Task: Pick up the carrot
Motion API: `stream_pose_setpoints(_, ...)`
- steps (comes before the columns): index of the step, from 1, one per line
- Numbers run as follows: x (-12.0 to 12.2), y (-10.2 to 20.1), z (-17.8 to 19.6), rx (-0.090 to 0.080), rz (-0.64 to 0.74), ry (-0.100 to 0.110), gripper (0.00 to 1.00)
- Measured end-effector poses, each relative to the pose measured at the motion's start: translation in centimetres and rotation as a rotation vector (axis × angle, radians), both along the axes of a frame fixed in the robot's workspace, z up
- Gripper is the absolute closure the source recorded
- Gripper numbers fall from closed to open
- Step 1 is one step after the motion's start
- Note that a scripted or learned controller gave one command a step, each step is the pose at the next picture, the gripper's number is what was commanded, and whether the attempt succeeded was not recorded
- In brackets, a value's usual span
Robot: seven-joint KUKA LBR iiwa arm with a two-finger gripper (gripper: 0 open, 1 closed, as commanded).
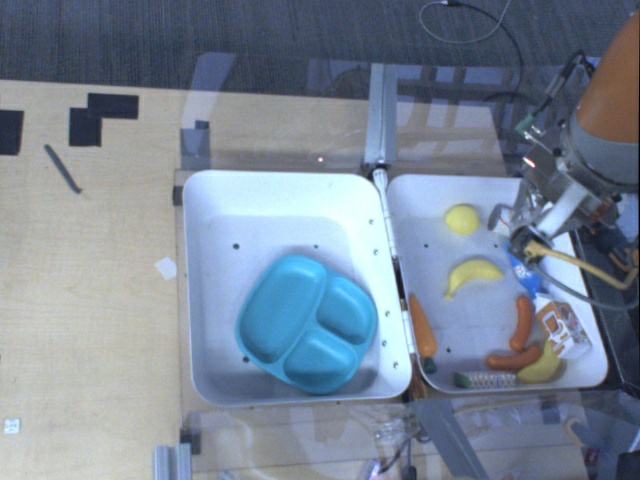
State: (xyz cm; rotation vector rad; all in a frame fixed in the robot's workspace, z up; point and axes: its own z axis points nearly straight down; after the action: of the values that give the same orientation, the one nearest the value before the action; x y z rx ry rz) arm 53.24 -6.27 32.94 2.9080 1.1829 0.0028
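Left bin (205, 298): blue tray (307, 322), toward near edge. Right bin (440, 193): banana (472, 274) mid-floor; lemon (462, 219) toward far edge; carrot (423, 330) against left wall, near corner; sausages (520, 322) and packet (561, 330) by near right corner. Gripper (522, 230) at right edge, finger state indiscernible.
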Motion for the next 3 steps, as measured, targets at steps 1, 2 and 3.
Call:
stream_pose_setpoints(1, 1.5, 2.0, -1.3, 0.000, -0.060, 0.000, 1.00)
stream_pose_setpoints(2, 3.0, 1.2, 2.7, 0.001, -0.367, -0.001, 1.00)
stream_pose_setpoints(3, 7.3, 3.4, -0.8, 0.003, -0.570, -0.002, 1.00)
